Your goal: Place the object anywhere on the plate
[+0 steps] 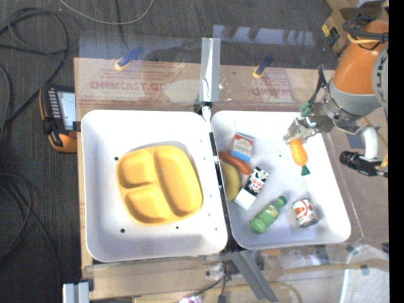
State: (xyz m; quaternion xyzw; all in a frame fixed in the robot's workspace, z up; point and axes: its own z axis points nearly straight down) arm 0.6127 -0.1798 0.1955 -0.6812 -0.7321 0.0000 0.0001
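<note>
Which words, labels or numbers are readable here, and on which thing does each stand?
None can be read with certainty.
Red print on the board behind the bins: reversed, blurred.
Labels on small carton, cow-patterned carton, can, green bottle: too small.

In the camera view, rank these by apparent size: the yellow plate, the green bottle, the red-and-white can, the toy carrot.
1. Yellow plate, by far the largest.
2. Green bottle.
3. Toy carrot and red-and-white can: too alike to rank; the carrot hangs at the gripper, possibly nearer the camera.
</note>
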